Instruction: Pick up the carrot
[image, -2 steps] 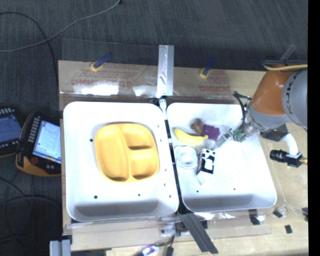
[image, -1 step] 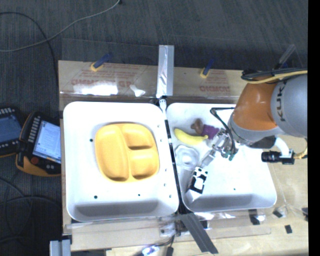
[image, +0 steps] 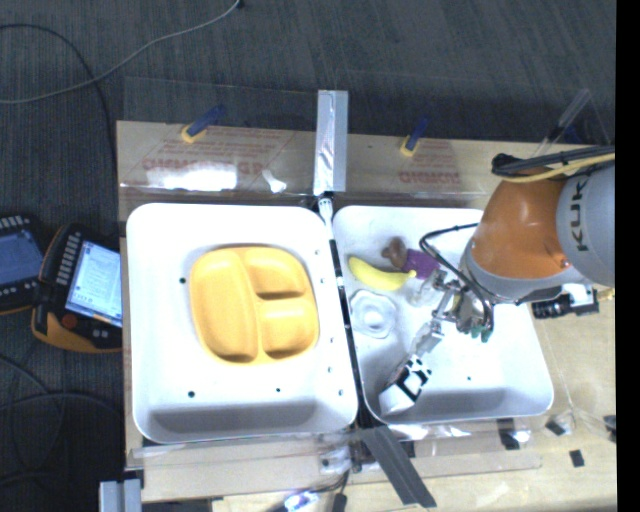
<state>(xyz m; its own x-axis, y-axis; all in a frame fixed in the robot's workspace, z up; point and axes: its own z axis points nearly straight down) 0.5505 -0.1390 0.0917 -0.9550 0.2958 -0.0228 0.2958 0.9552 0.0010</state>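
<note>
carrot: cannot tell where, possibly lying under the arm (image: 530, 240) inside the right bin (image: 520, 390). in that bin, near the divider: banana (image: 372, 272), purple piece (image: 420, 263), brown piece (image: 396, 249), clear cup (image: 372, 315). gripper (image: 412, 378) low by the front wall, apart from all of these, clamped on nothing visible; apart or together, cannot tell. yellow plate (image: 250, 300) in the left bin (image: 160, 400), probably kept there for dropping. judged early in the task, nothing lifted yet.

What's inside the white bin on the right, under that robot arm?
In the right white bin lie a yellow banana, a brown lump, a purple piece and a clear plastic cup. The grey and orange arm covers the bin's far corner, so anything beneath it is hidden.
</note>
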